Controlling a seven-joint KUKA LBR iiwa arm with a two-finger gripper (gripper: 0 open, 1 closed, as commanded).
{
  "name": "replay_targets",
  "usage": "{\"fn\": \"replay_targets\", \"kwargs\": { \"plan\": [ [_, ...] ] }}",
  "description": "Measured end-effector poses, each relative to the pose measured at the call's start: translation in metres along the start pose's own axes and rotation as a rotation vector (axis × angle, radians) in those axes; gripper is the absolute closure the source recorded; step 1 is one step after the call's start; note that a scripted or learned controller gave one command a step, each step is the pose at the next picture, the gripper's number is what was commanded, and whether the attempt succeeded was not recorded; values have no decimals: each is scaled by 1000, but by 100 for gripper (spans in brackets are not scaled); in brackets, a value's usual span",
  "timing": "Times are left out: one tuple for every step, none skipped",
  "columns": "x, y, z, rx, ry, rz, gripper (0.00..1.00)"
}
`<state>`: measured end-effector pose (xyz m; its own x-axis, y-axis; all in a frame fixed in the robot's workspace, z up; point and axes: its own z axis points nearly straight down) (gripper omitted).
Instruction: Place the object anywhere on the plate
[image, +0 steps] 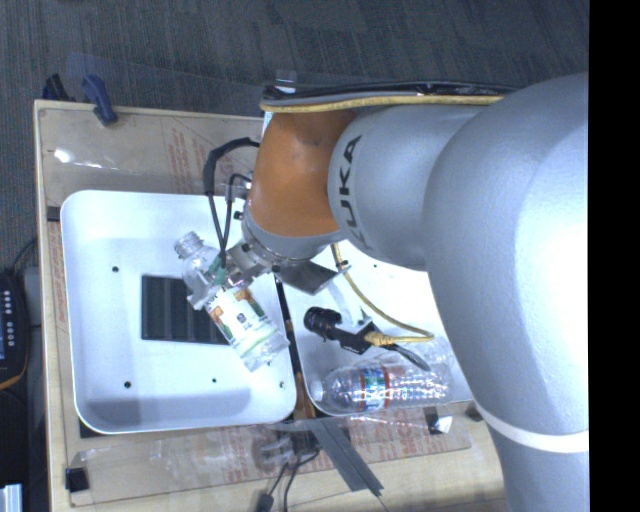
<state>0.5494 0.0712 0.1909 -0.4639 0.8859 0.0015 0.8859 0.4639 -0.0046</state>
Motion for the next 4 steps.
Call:
{"fn": "replay_targets", "kwargs": {
  "plan": [
    [-65, 50, -37, -2, -1, -49, 100],
    [-26, 43, -5, 0, 0, -393, 100],
    [-16, -7, -32, -2, -2, -431, 100],
    [-16, -7, -32, -2, -2, -430, 0]
  ]
}}
